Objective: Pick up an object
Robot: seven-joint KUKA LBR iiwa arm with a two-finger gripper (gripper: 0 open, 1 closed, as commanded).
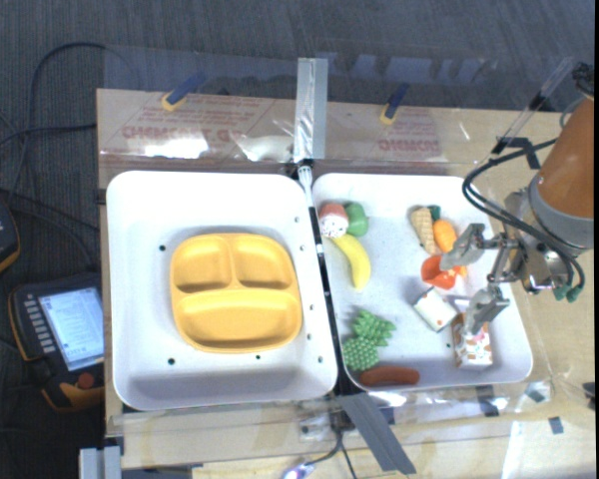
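One grey arm reaches in over the right bin, its gripper low with jaws spread apart, nothing between them. Just beside the gripper lie a red piece, a white block and a small carton. Farther from it, a smooth curved banana, bumpy green grapes and a yellow divided tray.

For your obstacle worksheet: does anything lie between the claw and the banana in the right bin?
Yes. The claw hovers at the bin's right side, over a red piece and a white block. These lie on the line toward the banana; past them the bin floor is bare.
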